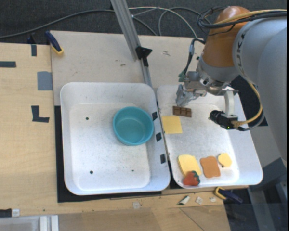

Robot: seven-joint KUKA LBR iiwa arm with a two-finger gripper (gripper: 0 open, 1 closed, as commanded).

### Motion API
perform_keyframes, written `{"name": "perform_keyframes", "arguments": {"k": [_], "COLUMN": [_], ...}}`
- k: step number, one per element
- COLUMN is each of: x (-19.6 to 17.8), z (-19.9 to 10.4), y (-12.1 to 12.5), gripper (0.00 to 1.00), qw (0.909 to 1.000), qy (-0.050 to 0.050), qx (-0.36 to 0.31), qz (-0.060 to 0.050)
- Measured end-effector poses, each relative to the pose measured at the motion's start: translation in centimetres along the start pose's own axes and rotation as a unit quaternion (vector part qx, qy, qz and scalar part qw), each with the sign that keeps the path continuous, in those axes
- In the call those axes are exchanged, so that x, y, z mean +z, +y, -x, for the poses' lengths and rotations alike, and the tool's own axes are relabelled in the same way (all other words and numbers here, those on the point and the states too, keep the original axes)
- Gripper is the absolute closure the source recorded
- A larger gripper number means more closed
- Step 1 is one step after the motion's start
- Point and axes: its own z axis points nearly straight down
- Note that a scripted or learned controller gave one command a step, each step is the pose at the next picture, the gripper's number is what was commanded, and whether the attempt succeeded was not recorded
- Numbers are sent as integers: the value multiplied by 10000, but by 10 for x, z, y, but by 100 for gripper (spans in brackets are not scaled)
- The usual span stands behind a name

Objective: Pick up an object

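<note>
Just below pincer [183, 100], brown block [181, 111]

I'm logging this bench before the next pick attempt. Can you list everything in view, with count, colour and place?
Shallow plastic bins: two, white, side by side on the bench.
Round plastic bowl: one, teal, left bin, towards its right side.
Chocolate-bar piece: one, brown, right bin, far end.
Flat cheese-like square: one, yellow, just nearer than the chocolate.
Toy food pieces: two yellow, one orange, one red strawberry-like, right bin's near end.
Clamps: two, blue and yellow, bench edges.
Claw: one, grey, above the chocolate piece.
</note>
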Motion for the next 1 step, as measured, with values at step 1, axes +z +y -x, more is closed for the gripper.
{"name": "perform_keyframes", "arguments": {"k": [1], "x": [-13], "z": [-44], "y": [-21], "gripper": [100], "qw": [10000], "qy": [3], "qx": [-2], "qz": [7]}}
